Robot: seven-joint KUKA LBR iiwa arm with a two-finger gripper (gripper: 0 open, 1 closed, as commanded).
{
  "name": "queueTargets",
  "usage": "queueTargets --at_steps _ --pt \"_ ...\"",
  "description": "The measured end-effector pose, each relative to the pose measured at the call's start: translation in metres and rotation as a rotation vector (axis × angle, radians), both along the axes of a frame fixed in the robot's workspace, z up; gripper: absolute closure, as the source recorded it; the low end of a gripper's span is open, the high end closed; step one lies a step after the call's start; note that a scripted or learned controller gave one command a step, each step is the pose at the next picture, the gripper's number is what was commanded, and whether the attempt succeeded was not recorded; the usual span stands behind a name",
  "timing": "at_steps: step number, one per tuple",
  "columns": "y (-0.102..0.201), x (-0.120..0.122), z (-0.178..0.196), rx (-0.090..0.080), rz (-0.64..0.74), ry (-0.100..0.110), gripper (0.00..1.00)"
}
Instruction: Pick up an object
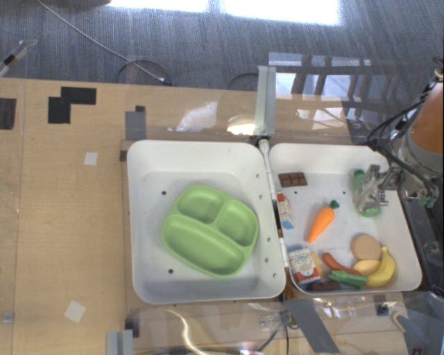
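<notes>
Pincer [370,197] over a green object [368,208], finger state unclear; object's long axis unreadable.

Smooth, matt green plastic on the three-compartment plate [210,229]; faintly glossy white plastic on both shallow bins [142,208]. Pale matt wood grain across the bench top [62,208]. Shiny plastic skins on the orange toy carrot [320,223] and yellow toy banana [383,270].

The picture is bright. Light comes from the top, where a white patch [277,8] glows on the floor. A shiny glare spot [243,125] sits on the bench just above the left bin [146,166]. Shadows are soft and pale. Small things look a bit blurry.
</notes>
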State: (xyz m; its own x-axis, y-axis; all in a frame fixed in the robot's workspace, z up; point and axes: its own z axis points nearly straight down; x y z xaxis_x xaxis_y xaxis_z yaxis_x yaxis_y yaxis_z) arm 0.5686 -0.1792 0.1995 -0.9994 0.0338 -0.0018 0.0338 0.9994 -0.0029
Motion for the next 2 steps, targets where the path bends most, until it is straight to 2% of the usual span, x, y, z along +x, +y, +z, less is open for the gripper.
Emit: queueTargets --at_steps 1,2 --pt "0.04 0.053 0.035 0.002 0.107 -0.011 1.0" --pt "0.085 -0.011 -0.012 0.005 0.011 -0.003 1.0"
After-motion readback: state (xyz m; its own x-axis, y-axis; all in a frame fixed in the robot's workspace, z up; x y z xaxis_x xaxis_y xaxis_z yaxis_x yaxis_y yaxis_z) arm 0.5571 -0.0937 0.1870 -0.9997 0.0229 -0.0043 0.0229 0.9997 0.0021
